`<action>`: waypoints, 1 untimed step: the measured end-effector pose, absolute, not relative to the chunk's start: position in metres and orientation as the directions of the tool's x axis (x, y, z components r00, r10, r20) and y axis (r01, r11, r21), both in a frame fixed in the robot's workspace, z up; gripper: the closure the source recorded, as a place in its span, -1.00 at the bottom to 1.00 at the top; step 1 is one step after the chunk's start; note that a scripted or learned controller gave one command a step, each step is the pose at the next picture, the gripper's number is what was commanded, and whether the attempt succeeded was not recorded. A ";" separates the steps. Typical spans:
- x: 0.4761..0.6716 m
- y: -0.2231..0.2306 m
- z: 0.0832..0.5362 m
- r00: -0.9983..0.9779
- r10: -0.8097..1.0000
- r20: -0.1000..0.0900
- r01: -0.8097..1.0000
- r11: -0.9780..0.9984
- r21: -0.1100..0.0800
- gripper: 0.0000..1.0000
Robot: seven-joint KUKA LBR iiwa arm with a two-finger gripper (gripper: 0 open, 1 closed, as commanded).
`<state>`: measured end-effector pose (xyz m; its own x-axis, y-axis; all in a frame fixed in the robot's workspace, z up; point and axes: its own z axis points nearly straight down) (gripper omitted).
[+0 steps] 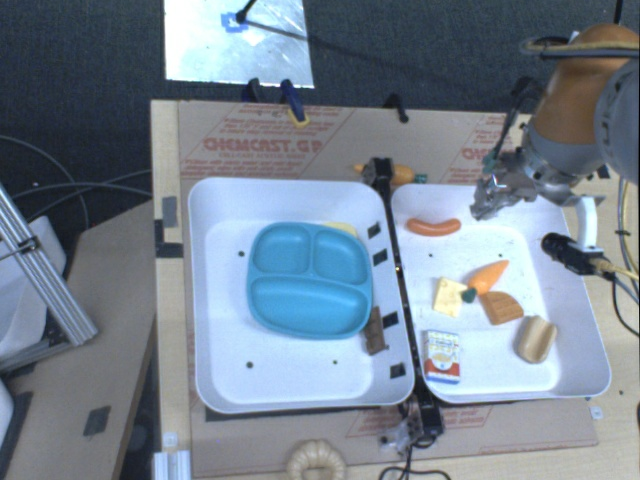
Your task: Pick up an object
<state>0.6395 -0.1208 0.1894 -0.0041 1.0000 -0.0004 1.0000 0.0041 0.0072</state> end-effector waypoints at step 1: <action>0.641 -0.121 0.228 -0.004 1.000 0.000 1.000 0.004 0.007 1.00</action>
